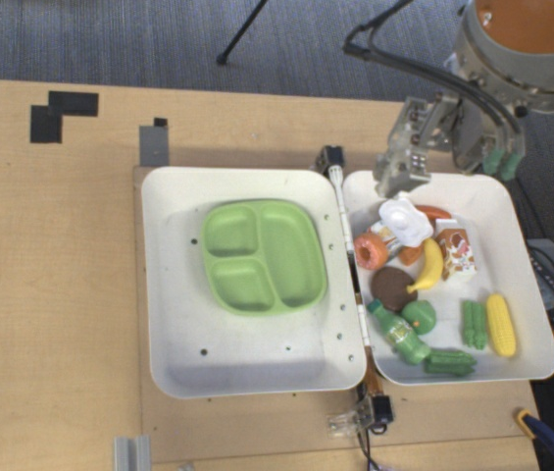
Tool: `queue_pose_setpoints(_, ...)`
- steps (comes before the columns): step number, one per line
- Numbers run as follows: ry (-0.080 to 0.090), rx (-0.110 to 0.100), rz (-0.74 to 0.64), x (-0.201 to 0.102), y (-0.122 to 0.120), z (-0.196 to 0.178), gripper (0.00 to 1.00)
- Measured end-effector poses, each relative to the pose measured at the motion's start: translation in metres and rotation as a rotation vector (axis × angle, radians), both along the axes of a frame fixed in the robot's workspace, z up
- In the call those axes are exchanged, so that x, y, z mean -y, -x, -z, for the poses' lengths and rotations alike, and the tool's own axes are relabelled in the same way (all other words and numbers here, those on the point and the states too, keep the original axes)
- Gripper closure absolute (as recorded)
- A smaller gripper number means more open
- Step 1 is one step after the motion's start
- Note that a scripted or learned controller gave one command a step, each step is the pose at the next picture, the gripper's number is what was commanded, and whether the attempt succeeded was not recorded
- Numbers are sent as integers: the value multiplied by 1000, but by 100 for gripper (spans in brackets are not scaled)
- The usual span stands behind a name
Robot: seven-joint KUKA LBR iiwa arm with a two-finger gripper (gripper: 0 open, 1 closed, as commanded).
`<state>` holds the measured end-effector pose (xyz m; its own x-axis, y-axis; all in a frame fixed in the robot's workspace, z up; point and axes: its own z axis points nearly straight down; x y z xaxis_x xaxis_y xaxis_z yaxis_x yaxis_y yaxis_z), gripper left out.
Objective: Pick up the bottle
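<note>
The bottle (398,331) is small and green with a pale label. It lies on its side near the front left corner of the right bin (524,226), between a brown round toy (390,285) and a green cucumber (449,362). My gripper (405,177) hangs over the back left part of that bin, well behind the bottle and just above a crumpled white item (406,220). It looks open, with nothing between its fingers.
Packed around the bottle are a pink donut (370,251), a banana (429,266), a green round toy (420,314), a green pickle (474,324), a corn cob (500,324) and a red-and-white packet (457,249). The left bin (174,341) holds a green divided plate (262,256).
</note>
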<state>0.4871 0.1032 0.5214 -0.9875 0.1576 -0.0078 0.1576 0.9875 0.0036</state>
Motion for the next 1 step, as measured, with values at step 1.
queue_pose_setpoints(1,1,2,-299,-37,0,-15,100)
